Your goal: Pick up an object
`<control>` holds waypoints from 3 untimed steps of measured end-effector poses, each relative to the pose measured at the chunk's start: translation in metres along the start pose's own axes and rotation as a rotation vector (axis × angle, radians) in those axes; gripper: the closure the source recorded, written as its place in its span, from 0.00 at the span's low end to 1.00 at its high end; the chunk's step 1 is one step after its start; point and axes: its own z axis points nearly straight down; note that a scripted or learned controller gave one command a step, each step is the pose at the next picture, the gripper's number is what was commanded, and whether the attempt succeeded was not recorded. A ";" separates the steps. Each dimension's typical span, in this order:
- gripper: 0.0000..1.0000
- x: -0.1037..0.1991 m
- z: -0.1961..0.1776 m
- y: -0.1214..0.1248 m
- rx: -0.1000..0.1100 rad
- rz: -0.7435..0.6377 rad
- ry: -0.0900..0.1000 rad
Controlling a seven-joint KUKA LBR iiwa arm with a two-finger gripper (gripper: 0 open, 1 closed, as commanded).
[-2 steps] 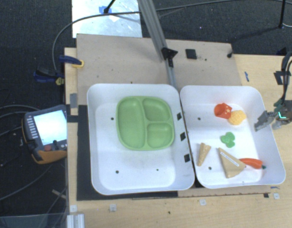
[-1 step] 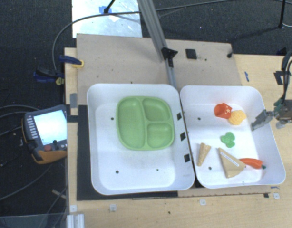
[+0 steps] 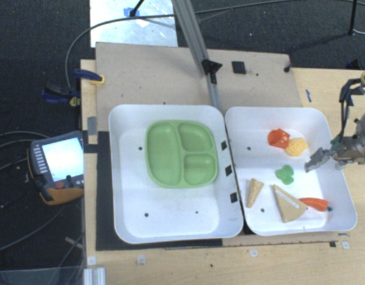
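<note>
The right bin (image 3: 334,126) holds several toy foods. A red piece (image 3: 278,138) and a yellow piece (image 3: 297,147) lie together near its back. A small green piece (image 3: 284,173) sits mid-bin. A tan cone (image 3: 254,192), a tan sandwich wedge (image 3: 288,205) and an orange carrot (image 3: 314,203) lie along the front. My gripper (image 3: 326,158) hangs over the bin's right side, right of the green piece and above the carrot, with nothing seen in it.
A green divided plate (image 3: 182,154) lies in the left bin (image 3: 170,218). A slanted metal pole (image 3: 191,28) ends at the bins' back junction. A handheld pendant (image 3: 57,165) and cables lie off the bench at left.
</note>
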 end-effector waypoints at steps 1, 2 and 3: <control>0.00 0.001 0.040 0.003 0.000 0.000 0.000; 0.00 0.006 0.085 -0.003 0.002 0.001 0.001; 1.00 0.005 0.073 -0.002 -0.001 0.001 0.000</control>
